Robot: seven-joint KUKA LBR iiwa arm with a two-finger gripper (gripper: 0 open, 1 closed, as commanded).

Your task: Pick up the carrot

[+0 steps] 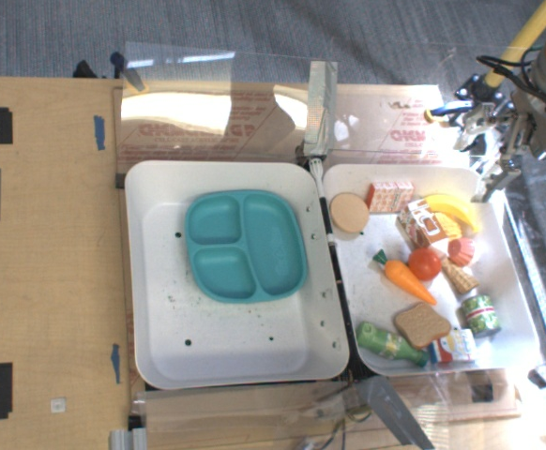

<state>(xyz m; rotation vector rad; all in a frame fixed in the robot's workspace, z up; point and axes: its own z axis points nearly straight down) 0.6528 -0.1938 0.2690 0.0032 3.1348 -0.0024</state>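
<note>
Orange and small, the carrot (409,280) lies in the right bin (515,251), a little left of the middle, with its green top toward the far left and its tip toward the near right. A red tomato (424,262) touches it on the far side. Just near the tip lies a slice of brown bread (421,324), and left of the bread a green bottle (387,341) lies on its side. A round tan cookie (349,213) is near the far left corner of this bin, with a small red and white box (389,196) to its right. A yellow banana (451,211) lies farther right, beside a second small carton (421,225). A green can (480,313) stands near the right wall.

The left bin (151,279) carries a teal plate (246,246) with three compartments, and nothing lies on the plate.

The gripper (494,165) hangs over the far right corner of the right bin, well apart from the carrot. Whether the jaws are apart or together, I cannot tell, because that part is small and cluttered. Brown cardboard (38,251) covers the worktop on the left
</note>
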